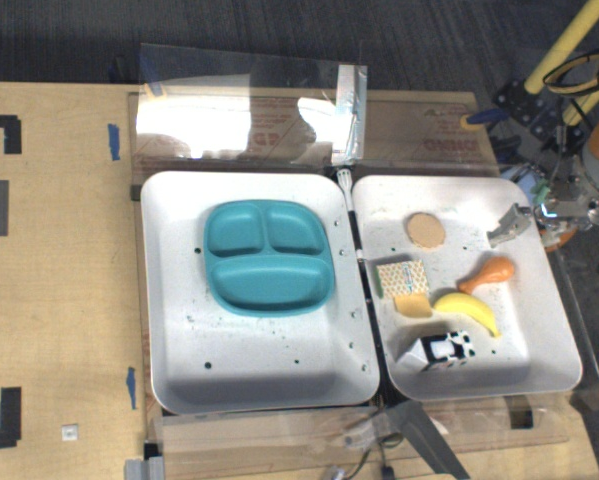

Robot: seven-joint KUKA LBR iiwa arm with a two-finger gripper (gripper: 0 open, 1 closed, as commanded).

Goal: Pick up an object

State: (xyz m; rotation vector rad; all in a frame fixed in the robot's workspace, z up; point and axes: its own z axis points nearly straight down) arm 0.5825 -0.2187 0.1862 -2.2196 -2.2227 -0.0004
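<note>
My hand (506, 226) hovers at the right bin's (564, 368) upper right edge; I cannot tell its state. The carrot (491, 272) lies just below; a descent could clip the bin's wall.

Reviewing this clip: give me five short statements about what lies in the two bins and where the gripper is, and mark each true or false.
1. The teal divided plate lies in the left bin. True.
2. The banana lies in the left bin. False: it lies in the right bin, next to the orange carrot-shaped toy.
3. The gripper holds the banana. False: it is at the right bin's upper right area, apart from the banana.
4. A round tan cookie-like disc lies in the right bin's upper part. True.
5. The black-and-white toy sits on the teal plate. False: it lies near the right bin's front edge.
</note>
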